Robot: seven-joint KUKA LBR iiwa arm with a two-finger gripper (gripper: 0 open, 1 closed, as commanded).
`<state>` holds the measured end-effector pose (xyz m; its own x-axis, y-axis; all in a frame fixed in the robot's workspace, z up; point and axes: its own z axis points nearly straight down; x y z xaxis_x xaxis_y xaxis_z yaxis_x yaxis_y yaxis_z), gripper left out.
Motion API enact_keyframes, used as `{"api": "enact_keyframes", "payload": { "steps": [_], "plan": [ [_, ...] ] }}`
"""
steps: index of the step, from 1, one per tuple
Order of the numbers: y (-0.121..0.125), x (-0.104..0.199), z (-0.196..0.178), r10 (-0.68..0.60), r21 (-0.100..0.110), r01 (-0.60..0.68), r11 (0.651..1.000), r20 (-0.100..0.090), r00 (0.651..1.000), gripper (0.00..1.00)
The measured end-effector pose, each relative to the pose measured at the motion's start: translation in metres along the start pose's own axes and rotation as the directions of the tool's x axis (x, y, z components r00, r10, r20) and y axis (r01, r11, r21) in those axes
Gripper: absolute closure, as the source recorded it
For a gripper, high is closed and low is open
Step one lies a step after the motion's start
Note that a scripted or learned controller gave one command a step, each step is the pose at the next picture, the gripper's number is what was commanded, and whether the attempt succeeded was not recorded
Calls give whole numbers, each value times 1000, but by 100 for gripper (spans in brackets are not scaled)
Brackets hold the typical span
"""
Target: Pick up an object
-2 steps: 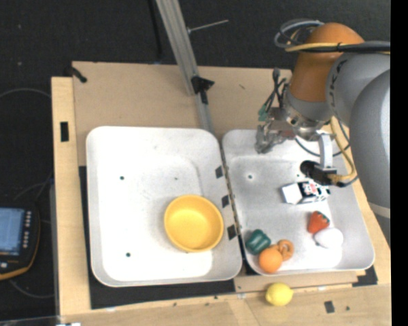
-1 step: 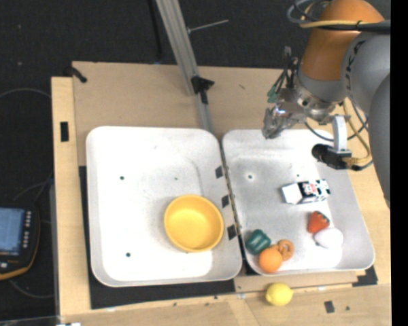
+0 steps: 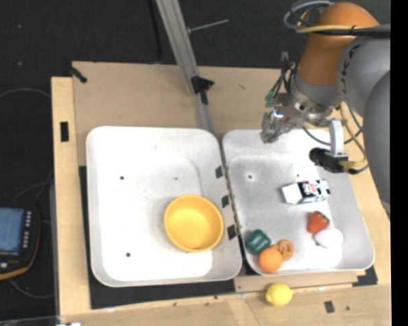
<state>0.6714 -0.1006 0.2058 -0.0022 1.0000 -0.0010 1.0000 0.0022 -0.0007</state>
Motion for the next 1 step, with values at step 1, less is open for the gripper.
{"api": "enact_keyframes", "payload": {
  "steps": [1],
  "plan": [
    [-1, 44, -8, -4, 0, 4, 1000, -3, 1000, 100]
  ]
}}
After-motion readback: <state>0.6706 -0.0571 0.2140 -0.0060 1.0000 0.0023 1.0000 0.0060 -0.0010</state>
